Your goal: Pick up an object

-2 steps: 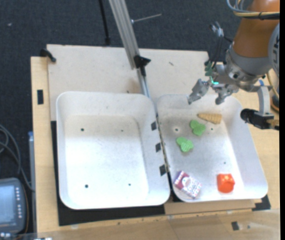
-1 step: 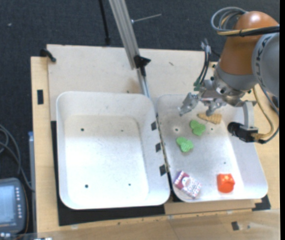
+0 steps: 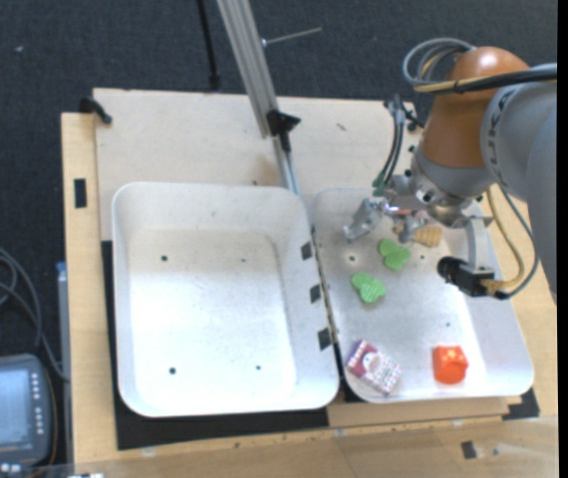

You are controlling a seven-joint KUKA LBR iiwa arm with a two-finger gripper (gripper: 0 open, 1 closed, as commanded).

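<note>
My gripper [image 3: 382, 229] hangs over the far part of the right bin [image 3: 493, 352], below the orange wrist band. Its fingers stand apart, open, with nothing between them. Just in front of it lies a green piece [image 3: 395, 256], and a second green piece [image 3: 368, 289] sits a little nearer and to the left. A small tan object [image 3: 426, 235] lies right beside the gripper, partly hidden by it. An orange block [image 3: 449, 364] and a red and white packet [image 3: 375, 367] rest near the bin's front edge.
The left bin [image 3: 135, 267] is beside the right one, split from it by a ridge with black clips [image 3: 316, 293]. A slanted aluminium post [image 3: 249, 53] rises behind the bins. Cables [image 3: 488, 282] loop off the arm at the right.
</note>
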